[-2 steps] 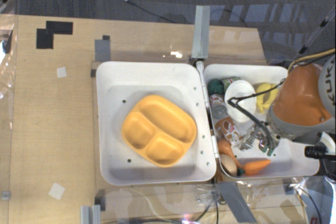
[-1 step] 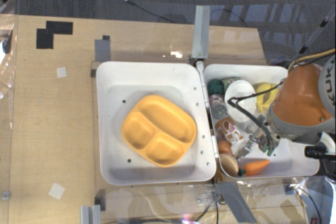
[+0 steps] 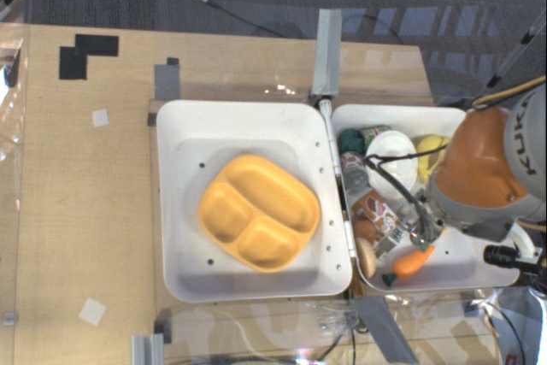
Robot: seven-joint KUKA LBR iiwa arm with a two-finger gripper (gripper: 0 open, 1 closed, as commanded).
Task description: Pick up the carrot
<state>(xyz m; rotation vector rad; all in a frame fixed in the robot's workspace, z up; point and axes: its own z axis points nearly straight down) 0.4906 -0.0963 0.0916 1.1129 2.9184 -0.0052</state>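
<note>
Down in the right bin (image 3: 479, 273), the hand (image 3: 416, 237) hovers just above the carrot (image 3: 410, 262), its grip state unclear.

You find the carrot (image 3: 411, 262) in the right-hand bin (image 3: 461, 273), near its front wall. It is small and orange, with a green tip at its lower-left end. It lies on the bin floor, tilted so that its orange end points up and right. Other items crowd just beside its upper-left side.
</note>
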